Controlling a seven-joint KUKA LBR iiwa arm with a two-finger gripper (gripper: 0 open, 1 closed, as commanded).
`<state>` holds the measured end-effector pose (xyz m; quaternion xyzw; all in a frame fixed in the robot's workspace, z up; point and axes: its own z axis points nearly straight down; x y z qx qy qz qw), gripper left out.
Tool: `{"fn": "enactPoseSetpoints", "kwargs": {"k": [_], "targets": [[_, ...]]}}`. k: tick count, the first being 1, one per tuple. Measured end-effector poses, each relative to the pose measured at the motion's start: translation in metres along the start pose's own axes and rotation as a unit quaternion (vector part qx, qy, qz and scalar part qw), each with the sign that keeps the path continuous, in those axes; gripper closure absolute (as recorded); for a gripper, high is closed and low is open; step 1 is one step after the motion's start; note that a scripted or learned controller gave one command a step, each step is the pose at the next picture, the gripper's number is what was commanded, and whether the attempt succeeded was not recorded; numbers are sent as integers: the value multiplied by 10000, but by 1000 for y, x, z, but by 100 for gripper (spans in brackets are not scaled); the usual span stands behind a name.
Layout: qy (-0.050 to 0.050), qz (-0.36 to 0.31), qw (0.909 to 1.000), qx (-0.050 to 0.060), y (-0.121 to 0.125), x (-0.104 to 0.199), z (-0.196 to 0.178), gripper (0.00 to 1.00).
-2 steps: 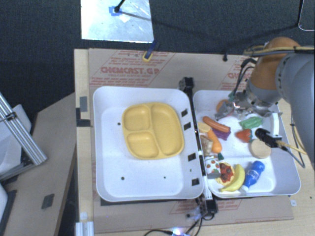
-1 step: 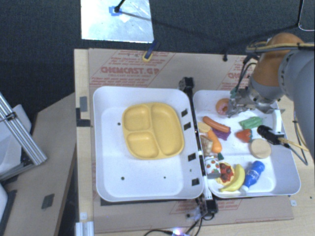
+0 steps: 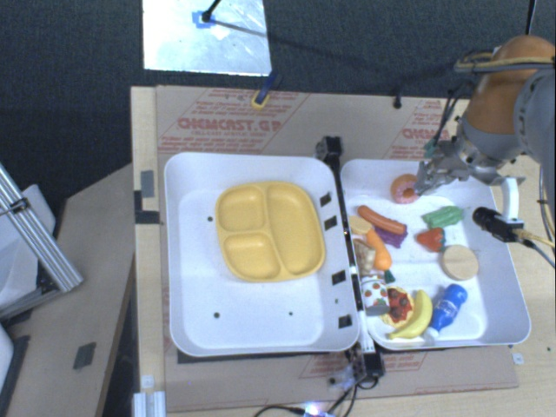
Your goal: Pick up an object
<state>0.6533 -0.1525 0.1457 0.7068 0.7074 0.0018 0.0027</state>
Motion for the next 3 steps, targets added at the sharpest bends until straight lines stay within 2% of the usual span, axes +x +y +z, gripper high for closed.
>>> {"fn": "enactPoseSetpoints", "kwargs": {"k": [2, 3], "targets": [[1, -16, 10000, -1, 8, -5, -82, 100], [12, -30, 10000, 35, -25, 29, -72, 100]]}}
